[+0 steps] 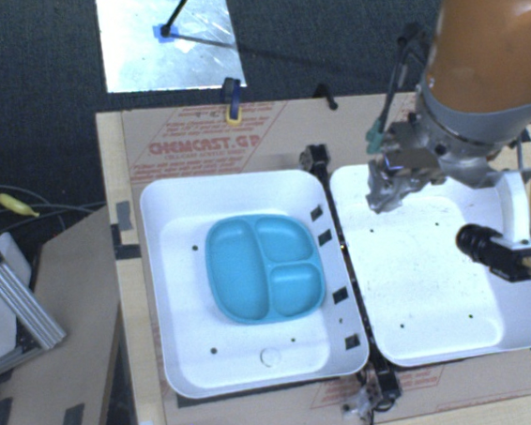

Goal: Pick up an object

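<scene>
The hand (384, 196) hangs over the far edge of the right bin (448, 329); it is too blurred and dark to tell how wide it stands, and nothing shows between its tips. The one thing to pick is the blue divided plate (262, 267), well off to the hand's side and nearer the camera, lying flat in the middle of the left bin (191, 356), across the ridge where the two bins meet. It looks like moulded plastic: light, stiff and smooth, so probably slippery. Lying flat, its body offers little to pinch. The raised outer rim or one of the ribs between its compartments seems the best hold.
</scene>
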Controlling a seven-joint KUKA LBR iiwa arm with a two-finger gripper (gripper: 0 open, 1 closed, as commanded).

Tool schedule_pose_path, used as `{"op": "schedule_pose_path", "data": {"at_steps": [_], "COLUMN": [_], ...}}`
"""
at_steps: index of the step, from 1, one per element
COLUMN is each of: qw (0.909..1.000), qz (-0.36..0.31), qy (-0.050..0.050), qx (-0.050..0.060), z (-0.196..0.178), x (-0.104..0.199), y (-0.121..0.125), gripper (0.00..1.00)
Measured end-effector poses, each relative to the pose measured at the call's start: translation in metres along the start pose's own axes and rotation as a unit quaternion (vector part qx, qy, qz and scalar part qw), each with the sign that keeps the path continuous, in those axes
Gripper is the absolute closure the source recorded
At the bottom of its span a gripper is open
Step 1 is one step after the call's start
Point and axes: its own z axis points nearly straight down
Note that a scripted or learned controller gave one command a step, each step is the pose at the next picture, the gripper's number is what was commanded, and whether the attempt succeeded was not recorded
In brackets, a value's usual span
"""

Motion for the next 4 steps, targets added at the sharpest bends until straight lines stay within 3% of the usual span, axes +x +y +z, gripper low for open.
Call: {"op": "schedule_pose_path", "data": {"at_steps": [1, 2, 3, 4], "qw": [1.0000, 1.0000, 1.0000, 1.0000], "qz": [-0.009, -0.007, -0.005, -0.006], "qy": [0.003, 0.002, 0.000, 0.003], "qx": [-0.003, -0.001, 0.005, -0.007], "z": [-0.059, -0.067, 0.026, -0.104], "x": [0.077, 0.073, 0.083, 0.066], "y": [0.010, 0.010, -0.002, 0.000], "gripper": [1.00, 1.00, 1.00, 1.00]}}
